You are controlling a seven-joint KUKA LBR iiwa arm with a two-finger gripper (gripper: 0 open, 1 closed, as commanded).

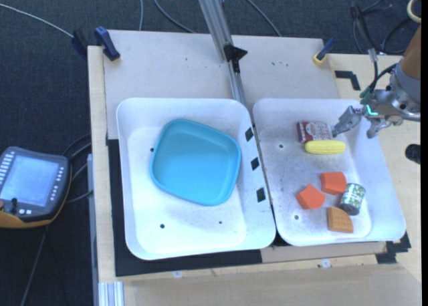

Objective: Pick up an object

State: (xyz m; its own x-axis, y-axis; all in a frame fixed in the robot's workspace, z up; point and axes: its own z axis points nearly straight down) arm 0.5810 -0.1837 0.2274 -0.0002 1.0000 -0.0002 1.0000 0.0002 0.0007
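Note:
My gripper (359,126) hangs over the upper right of the right bin (381,184), open, with nothing between its fingers. Just left of it lie a dark red packet (311,129) and a yellow corn-shaped piece (325,146), touching each other. Lower in the same bin sit two orange blocks (333,182) (310,197), a small tin can (352,198) and a brown waffle-like piece (340,220).
A blue square plate (196,161) lies in the left bin (134,184). A metal rail (214,11) runs from the top down to the gap between the bins. Clamps hold the board's back corners. A teach pendant (30,184) rests off the bench at left.

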